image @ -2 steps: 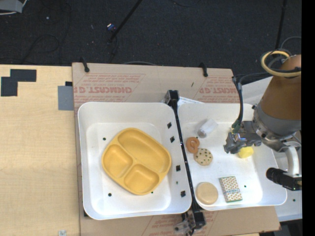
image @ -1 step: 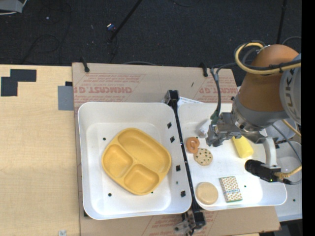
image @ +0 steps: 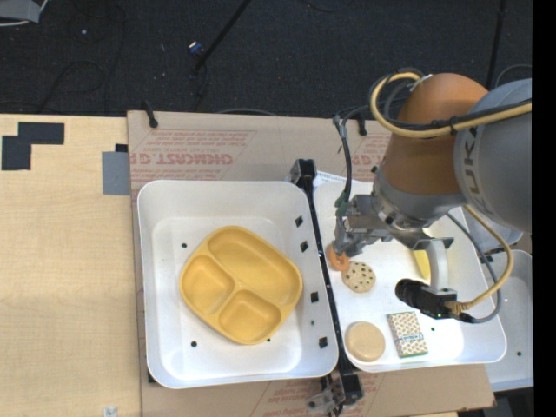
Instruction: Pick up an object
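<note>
At the far left the pale wooden tabletop (image: 61, 259) lies bare. Next comes the left bin (image: 165, 207), which holds a yellow divided plate (image: 241, 283) sitting flat near its middle, with one corner pointing toward 5 o'clock.

Past the dividing wall is the right bin (image: 473, 341), where the work is. The tool (image: 341, 247) hangs low at the bin's left edge, close against the divider, under the grey and orange arm (image: 434, 137) that leans in from 2 o'clock.

A small orange piece (image: 337, 261) sits at the tool's 6 o'clock, touching it or just beside it. I take this as the likeliest thing to be picked. It is too small and too crowded by the tool to show its shape or long axis, or whether it is gripped at all. Whether the tool stands wide or narrow cannot be told from this view.

A speckled round biscuit (image: 359, 276) lies flat at the tool's 5 o'clock, near the orange piece but apart from it. A pale round disc (image: 366, 340) sits further toward 6 o'clock by the bin's near rim. Just to the right of the disc is a patterned little block (image: 407, 334), its long side running 12 to 6.

A yellow strip (image: 422, 263) at the tool's 3 o'clock is half covered by the robot's wrist, so its full outline stays hidden.
</note>
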You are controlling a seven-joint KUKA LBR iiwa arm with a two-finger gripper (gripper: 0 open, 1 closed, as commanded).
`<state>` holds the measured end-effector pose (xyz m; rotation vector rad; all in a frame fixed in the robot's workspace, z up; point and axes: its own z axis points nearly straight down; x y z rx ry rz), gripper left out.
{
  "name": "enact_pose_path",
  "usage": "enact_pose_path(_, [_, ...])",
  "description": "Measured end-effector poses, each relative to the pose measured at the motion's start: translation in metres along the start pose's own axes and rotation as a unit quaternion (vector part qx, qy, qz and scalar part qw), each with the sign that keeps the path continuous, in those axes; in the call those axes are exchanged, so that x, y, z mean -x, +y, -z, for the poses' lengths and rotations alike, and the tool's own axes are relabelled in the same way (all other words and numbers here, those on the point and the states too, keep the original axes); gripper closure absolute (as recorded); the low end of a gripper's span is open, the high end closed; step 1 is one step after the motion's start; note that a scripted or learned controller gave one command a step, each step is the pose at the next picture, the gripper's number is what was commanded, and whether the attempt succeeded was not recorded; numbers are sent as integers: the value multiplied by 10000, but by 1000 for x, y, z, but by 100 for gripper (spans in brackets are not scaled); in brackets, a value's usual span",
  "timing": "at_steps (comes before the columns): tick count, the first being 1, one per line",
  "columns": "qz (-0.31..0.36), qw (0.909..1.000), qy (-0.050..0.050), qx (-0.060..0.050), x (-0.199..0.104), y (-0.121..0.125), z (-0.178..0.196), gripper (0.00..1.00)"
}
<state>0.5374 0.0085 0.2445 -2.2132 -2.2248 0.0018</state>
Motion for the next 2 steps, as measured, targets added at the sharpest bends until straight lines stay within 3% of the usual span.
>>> enact_pose_path(2, [-3,10000,-4,8,-96,46,4,100])
